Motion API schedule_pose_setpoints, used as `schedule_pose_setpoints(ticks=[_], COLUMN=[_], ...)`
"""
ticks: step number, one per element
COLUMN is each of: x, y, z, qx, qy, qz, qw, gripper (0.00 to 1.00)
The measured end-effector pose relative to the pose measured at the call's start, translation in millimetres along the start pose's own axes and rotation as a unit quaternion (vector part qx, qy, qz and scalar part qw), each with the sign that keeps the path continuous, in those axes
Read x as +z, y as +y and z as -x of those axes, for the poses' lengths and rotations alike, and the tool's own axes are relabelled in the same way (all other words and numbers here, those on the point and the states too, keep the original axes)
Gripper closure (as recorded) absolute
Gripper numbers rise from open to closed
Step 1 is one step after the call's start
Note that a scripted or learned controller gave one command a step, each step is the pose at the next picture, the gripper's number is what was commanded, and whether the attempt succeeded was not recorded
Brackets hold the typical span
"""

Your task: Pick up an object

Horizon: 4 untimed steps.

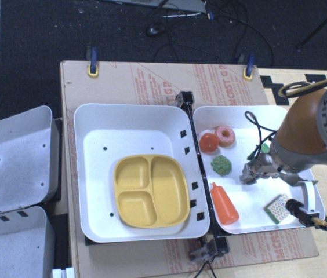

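The gripper (250, 176) hangs low in the right bin (242, 227), just beside the green broccoli (221, 165), which lies at its nine o'clock. How wide the jaws stand cannot be told. To do the step well, the arm should probably move over the broccoli, straddle it and only then close. At twelve o'clock from the broccoli, a red tomato (208, 142) and a pink donut (226, 135) lie close by. An orange carrot (224, 204) lies at six o'clock. The left bin (94, 120) carries a yellow tray (151, 191).
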<state>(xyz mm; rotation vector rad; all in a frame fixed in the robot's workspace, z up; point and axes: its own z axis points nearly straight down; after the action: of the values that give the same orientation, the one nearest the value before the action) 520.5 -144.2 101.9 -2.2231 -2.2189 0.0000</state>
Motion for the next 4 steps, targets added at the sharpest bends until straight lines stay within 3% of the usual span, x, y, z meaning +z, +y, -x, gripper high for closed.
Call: schedule_pose_setpoints(ticks=[2, 4], x=[-95, -95], y=[-3, 22], z=[-1, -99], qx=[-0.002, -0.004], qy=[-0.001, 0.000], qz=[0.002, 0.001], qw=[1.0000, 1.0000], gripper=[1.00, 1.00])
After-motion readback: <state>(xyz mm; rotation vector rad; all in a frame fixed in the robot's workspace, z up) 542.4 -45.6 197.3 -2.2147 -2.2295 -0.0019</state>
